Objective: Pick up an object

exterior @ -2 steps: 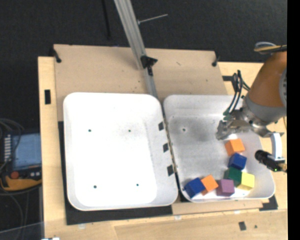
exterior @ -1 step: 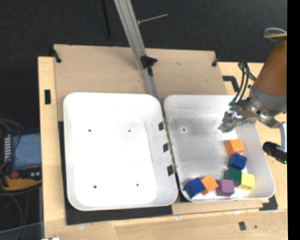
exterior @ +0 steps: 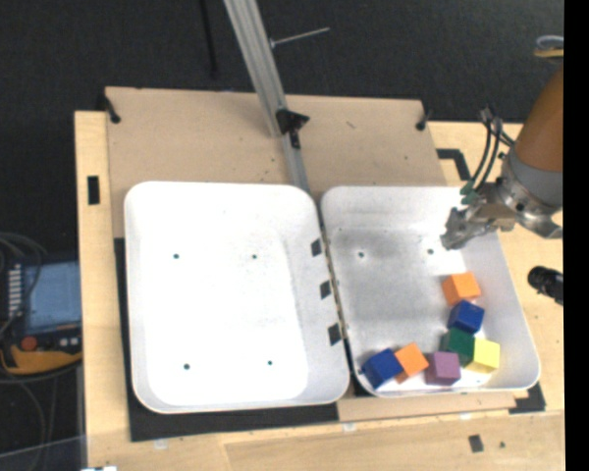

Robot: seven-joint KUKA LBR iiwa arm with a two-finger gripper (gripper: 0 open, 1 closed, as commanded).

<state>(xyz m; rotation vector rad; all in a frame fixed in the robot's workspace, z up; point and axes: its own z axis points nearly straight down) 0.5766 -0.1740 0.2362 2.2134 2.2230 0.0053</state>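
Seven small blocks sit in the right bin (exterior: 393, 263), bunched in its near right corner. An orange block (exterior: 461, 287) lies farthest up, with a blue block (exterior: 466, 316) just below it and a green block (exterior: 460, 342) below that. A yellow block (exterior: 486, 353) sits beside the green one toward the bin's right wall. Along the near wall run a purple block (exterior: 443, 367), a second orange block (exterior: 411, 359) and a second blue block (exterior: 382, 366), these last two touching. The rest of this bin's floor is bare and scuffed grey. The left bin (exterior: 226, 292) shows a white floor with a few dark dots.

The gripper (exterior: 456, 234) hangs over the right bin's upper right part, above the orange block and apart from it; nothing is visible in its grasp, and whether it is spread or closed cannot be told.
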